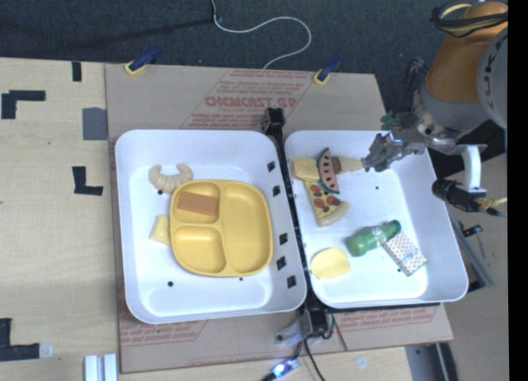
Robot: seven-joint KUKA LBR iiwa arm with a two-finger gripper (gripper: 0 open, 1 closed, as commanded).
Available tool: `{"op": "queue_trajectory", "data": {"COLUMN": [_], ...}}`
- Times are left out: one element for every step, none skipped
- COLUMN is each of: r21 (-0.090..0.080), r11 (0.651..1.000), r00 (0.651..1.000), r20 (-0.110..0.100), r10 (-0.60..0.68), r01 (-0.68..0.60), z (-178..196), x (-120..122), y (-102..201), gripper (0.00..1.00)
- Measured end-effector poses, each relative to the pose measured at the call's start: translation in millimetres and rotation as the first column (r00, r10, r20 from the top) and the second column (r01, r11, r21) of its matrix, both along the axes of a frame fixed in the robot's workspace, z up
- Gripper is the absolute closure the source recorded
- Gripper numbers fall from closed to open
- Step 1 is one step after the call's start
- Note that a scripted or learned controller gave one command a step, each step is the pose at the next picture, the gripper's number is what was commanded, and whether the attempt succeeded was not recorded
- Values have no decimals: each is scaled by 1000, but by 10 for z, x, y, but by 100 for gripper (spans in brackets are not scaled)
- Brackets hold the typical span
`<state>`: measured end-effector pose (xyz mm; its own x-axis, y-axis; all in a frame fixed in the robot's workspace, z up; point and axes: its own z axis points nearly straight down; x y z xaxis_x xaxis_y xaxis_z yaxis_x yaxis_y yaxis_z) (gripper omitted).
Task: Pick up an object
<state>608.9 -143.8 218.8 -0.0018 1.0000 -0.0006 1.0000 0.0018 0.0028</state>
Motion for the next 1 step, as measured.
{"op": "queue_trajectory", "data": {"r21": [2], "r11": [1000], "r00": [1000], "r20": [-2], "r10": [5], "r01": [-5], "z": [102], "x": [159], "y": [496], "gripper": [100]}}
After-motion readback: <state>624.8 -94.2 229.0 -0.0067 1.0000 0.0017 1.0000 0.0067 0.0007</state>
